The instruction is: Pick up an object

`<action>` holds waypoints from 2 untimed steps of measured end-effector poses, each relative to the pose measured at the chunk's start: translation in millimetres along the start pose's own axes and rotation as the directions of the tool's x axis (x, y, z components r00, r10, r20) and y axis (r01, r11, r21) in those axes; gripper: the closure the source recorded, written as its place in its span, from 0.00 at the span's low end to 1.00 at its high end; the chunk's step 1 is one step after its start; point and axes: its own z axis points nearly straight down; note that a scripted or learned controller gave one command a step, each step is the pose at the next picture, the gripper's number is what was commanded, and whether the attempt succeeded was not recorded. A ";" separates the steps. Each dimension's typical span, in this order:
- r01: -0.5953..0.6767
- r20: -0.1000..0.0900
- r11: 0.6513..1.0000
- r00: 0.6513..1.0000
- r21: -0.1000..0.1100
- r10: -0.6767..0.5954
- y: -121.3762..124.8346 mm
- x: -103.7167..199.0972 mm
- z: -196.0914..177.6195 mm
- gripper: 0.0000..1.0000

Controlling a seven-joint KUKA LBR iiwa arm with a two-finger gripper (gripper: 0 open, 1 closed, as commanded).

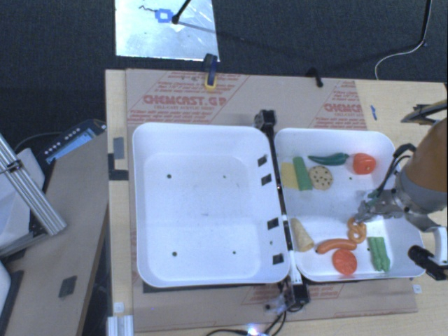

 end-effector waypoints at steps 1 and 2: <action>-0.006 0.018 1.000 1.000 -0.008 0.006 10.9 18.0 -283.4 1.00; -0.004 0.015 1.000 1.000 0.005 0.004 143.5 -6.9 -218.3 1.00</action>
